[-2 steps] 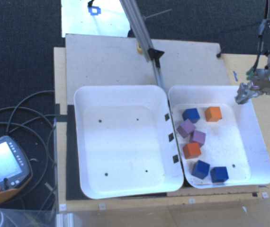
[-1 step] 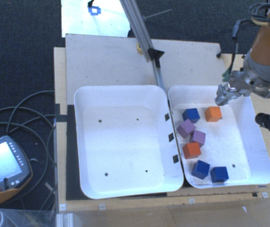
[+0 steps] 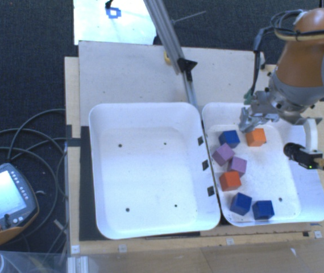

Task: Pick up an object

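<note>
Looking down on the bench [image 3: 122, 73], we've got a pale board top carrying two shallow white bins side by side, with dark carpet [image 3: 25, 50] all around it. The left bin [image 3: 102, 124] sits at nine o'clock from the right bin [image 3: 315, 203], their rims touching along the middle seam.

All the blocks are in the right bin. There's a blue block [image 3: 229, 138] near the top, an orange block [image 3: 256, 137] just beside it at three o'clock, two purple blocks [image 3: 223, 153] touching just below, a second orange block [image 3: 230, 180] under those, and a pair of blue blocks [image 3: 241, 203] down at six o'clock near the front rim.

The arm [image 3: 307, 50] comes in from two o'clock, orange band showing, and the gripper [image 3: 252, 120] hangs over the bin's upper part, right above the gap between the top blue and orange blocks. Whether it is spread or pressed together, I cannot tell from up here.

A slanted metal pole [image 3: 162, 24] crosses the board at twelve o'clock. On the floor at eight o'clock lies a teach pendant [image 3: 3, 201] with looping black cables [image 3: 31, 135].
</note>
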